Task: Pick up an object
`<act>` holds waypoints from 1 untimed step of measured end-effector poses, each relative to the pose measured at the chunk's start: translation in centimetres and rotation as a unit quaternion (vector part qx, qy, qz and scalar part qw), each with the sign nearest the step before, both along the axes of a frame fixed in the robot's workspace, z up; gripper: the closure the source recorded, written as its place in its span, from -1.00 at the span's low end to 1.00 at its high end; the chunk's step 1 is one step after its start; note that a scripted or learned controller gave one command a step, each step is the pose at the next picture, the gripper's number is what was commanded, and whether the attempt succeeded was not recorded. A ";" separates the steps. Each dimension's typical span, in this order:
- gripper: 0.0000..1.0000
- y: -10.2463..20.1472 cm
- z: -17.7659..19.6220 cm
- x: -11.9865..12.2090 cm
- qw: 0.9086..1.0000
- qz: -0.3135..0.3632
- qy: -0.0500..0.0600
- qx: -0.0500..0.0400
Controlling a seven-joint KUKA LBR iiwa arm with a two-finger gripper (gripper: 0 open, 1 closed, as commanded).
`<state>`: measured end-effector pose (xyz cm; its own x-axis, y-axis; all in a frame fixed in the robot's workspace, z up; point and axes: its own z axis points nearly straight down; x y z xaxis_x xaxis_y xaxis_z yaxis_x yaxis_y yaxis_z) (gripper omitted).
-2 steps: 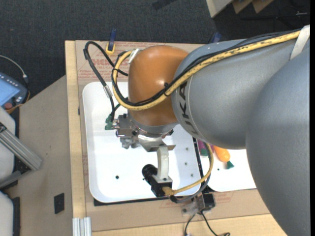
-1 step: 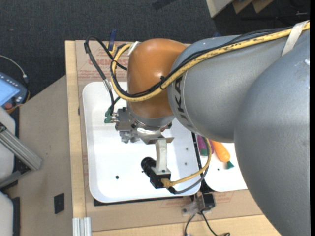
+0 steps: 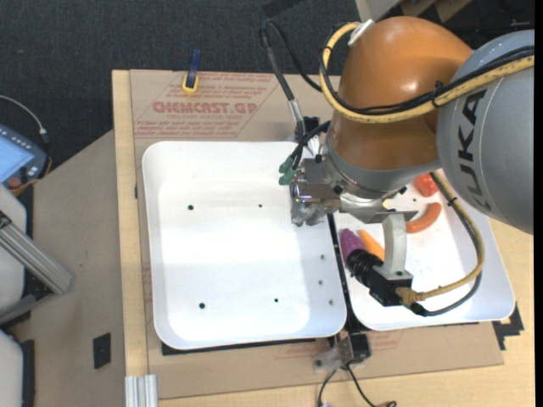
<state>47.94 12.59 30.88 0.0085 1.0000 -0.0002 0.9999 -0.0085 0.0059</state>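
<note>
Over right bin [image 3: 488,299], near purple object [image 3: 349,242] and orange object [image 3: 424,219]: centre gripper [image 3: 303,213] squarely before descending; grip state cannot be told, wrist obscuring.

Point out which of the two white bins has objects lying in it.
The right-hand bin, under the arm. A purple piece and orange pieces lie in it, while the left bin shows just bare white floor with small dark dots.

Bright even light, glare on white bins [image 3: 229,253], soft shadows.
</note>
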 end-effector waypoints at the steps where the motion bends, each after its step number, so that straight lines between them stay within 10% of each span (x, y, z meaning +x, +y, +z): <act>1: 1.00 -1.7 10.3 0.1 1.000 0.004 -0.004 0.002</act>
